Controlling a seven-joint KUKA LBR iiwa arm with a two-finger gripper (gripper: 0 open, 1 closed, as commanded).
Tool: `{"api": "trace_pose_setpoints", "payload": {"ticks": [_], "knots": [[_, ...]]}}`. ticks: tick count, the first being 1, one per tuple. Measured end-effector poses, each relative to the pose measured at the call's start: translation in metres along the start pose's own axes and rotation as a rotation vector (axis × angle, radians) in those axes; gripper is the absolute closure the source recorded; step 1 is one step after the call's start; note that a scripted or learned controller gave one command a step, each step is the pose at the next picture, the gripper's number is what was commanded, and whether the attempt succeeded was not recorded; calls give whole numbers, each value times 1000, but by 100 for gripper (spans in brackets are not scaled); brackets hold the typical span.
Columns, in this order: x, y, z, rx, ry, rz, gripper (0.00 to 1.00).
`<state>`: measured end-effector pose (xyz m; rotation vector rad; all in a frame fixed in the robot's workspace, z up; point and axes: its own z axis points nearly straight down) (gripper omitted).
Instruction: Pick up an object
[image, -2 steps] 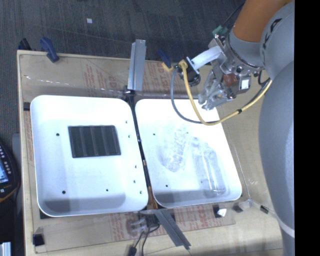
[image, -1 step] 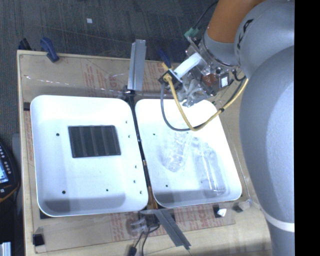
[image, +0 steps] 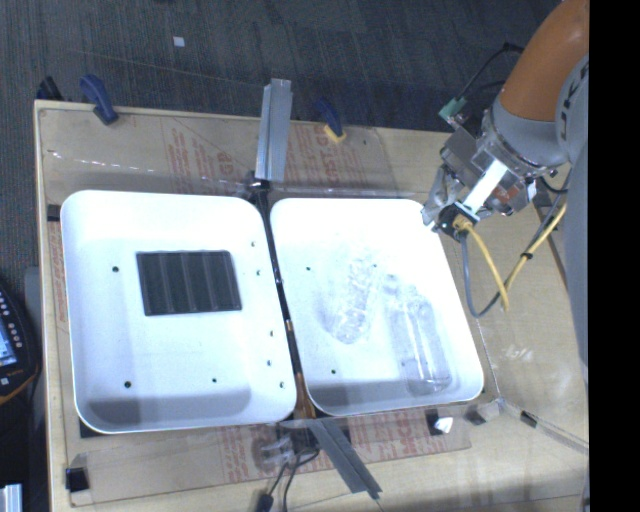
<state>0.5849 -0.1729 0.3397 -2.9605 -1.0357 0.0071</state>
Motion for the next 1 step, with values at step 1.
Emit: {"api": "trace_pose_setpoints", "payload": {"ticks": [1], "knots": [[15,-18,20,1,0,302,100]]}}
